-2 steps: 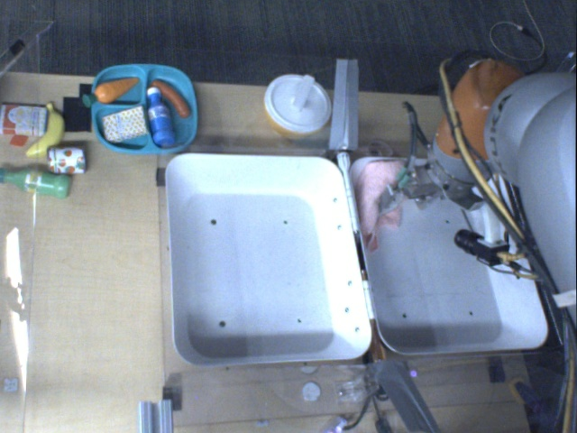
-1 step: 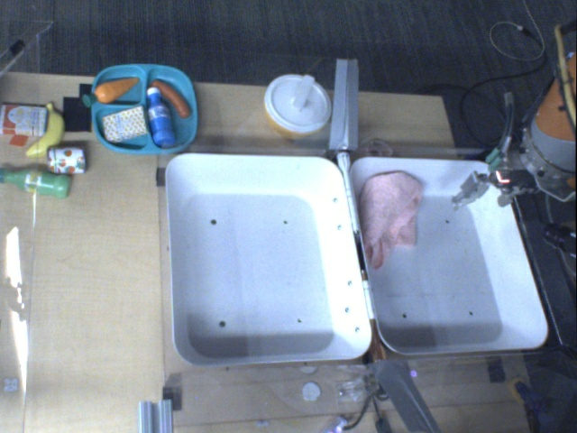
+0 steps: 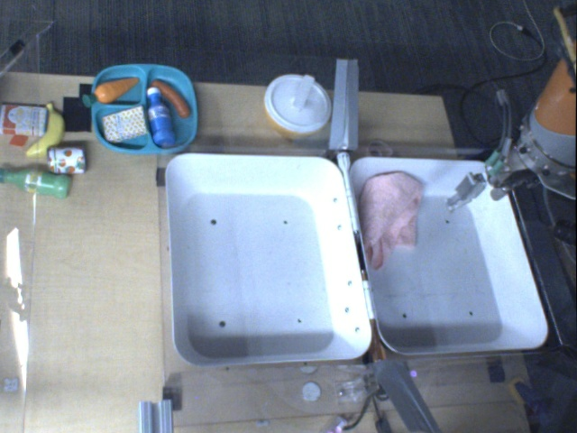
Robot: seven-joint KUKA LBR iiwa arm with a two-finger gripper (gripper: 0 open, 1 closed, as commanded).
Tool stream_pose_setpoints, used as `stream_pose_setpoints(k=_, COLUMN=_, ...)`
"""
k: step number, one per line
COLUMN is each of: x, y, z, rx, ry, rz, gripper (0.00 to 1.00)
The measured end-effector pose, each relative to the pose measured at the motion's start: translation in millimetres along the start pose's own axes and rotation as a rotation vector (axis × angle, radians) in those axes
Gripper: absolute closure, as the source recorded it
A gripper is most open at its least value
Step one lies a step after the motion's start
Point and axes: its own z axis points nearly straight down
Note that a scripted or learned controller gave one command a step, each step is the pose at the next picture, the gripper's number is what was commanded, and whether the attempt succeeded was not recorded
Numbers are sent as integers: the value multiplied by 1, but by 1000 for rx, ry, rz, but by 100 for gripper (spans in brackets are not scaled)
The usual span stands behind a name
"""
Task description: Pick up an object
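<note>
A pink cloth point(image 3: 390, 216) is seen crumpled in the right bin point(image 3: 469, 332), in its upper left part, close to the wall that is shared with the left bin point(image 3: 261, 269). The cloth lies flat on the bin floor and nothing is touching it.

The arm point(image 3: 552, 120) is reached in from the right, over the upper right corner of the right bin, with the orange band visible above the wrist. The gripper point(image 3: 462, 195) is pointed to the left and a little downward, above the bin floor. Whether it is wide or narrow cannot be told. Nothing is seen between it. The cloth is placed to the left of the gripper, near but apart from it.

Behind the bins a blue divided tray point(image 3: 185, 106) with toy food and a white lidded cup point(image 3: 297, 105) are placed on the bench.
</note>
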Motion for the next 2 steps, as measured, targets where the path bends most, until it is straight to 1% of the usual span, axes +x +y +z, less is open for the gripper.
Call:
stream_pose_setpoints(k=1, x=45, y=32, z=116, rx=5, ry=3, rz=-136, gripper=0)
stream_pose_setpoints(k=2, x=43, y=88, z=144, rx=18, ry=9, rz=-264, gripper=0)
